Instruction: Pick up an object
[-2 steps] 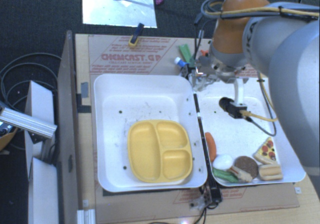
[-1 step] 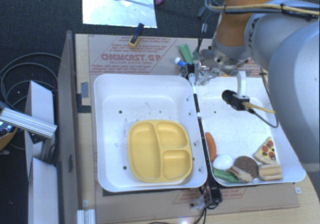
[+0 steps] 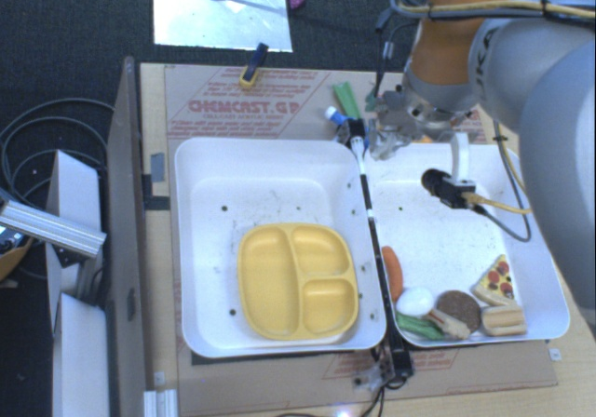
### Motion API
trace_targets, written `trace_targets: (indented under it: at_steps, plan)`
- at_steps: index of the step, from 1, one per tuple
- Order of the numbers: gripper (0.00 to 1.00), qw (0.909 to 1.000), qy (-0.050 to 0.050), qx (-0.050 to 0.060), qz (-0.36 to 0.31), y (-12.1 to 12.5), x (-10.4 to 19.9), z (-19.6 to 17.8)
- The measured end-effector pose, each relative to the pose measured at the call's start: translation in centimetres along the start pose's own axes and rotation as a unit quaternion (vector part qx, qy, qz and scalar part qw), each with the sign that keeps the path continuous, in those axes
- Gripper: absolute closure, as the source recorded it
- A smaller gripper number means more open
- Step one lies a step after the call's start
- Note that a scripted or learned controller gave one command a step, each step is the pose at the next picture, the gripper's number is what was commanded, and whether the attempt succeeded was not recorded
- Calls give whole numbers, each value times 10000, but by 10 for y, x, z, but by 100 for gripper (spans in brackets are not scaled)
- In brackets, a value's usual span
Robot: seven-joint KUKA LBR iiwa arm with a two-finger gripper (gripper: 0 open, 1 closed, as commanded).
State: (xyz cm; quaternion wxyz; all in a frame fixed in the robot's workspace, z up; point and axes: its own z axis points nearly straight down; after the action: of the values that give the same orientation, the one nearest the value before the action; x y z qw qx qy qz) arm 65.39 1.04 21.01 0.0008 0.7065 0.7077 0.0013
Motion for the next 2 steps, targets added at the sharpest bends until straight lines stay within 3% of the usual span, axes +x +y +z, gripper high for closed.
trace_targets:
  at_steps: [1, 2]
  plan:
    - [100, 10000, -10, 6, 5, 15, -12, 26]
    - [100, 10000, -18, -5, 28, 15, -83, 25]
